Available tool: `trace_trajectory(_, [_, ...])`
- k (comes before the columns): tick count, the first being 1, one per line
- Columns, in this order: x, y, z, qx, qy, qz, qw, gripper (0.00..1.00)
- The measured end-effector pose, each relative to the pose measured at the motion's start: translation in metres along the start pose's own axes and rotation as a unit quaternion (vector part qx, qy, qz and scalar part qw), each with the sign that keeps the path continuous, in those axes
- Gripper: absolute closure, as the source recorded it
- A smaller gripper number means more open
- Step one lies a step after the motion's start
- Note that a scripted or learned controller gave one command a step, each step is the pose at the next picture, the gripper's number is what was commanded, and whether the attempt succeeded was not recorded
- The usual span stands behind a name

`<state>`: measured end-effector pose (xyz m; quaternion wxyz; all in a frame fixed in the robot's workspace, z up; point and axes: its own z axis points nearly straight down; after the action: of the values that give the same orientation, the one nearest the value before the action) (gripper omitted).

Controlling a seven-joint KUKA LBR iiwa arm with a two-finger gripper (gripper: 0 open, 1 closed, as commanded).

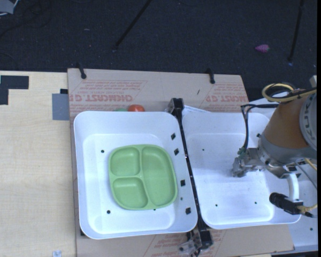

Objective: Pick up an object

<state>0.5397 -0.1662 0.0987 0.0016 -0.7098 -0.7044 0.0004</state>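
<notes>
A light green divided plate (pixel 142 176) with three compartments lies flat in the left bin (pixel 91 133). My gripper (pixel 241 166) is low over the floor of the right bin (pixel 219 143), near its middle right, with the orange-banded wrist behind it. Nothing visible lies under or beside the gripper on the white floor. The plate is a full bin's width to the left of the gripper.
A small red and green object (pixel 132 109) sits on the cardboard just behind the left bin's back rim. A black divider clamp (pixel 183 159) runs between the bins. Cables and a black fitting (pixel 286 202) hang at the right bin's near right corner.
</notes>
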Motion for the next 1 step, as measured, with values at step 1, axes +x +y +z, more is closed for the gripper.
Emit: trace_trajectory(1, [0.0036, -0.0023, -0.0431, -0.002, -0.001, -0.004, 1.0, 1.0])
